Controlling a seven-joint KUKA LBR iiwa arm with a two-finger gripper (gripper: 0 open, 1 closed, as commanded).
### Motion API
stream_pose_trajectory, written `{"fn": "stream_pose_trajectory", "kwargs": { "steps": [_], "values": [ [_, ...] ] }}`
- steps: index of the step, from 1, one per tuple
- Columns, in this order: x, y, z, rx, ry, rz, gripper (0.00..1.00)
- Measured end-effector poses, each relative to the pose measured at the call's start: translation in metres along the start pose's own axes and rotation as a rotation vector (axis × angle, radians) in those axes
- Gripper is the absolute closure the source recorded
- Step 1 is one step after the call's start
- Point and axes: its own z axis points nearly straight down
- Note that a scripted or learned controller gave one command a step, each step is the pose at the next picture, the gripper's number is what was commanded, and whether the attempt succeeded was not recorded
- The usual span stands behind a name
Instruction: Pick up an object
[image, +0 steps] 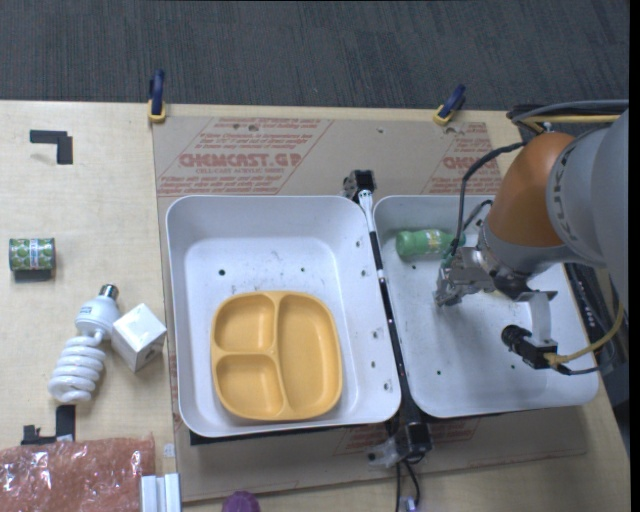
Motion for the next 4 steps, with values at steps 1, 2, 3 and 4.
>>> {"fn": "stream_pose_trajectory", "kwargs": {
  "steps": [1, 2, 3, 4],
  "values": [
    [0.008, -0.061, 0.0, 0.001, 0.001, 0.0, 0.0],
    [-0.028, 0.021, 0.0, 0.0, -0.001, -0.004, 0.0],
    [0.009, 0.082, 0.001, 0.01, 0.001, -0.005, 0.0],
    [0.009, 0.082, -0.009, 0.01, -0.001, -0.008, 1.0]
  ]
}}
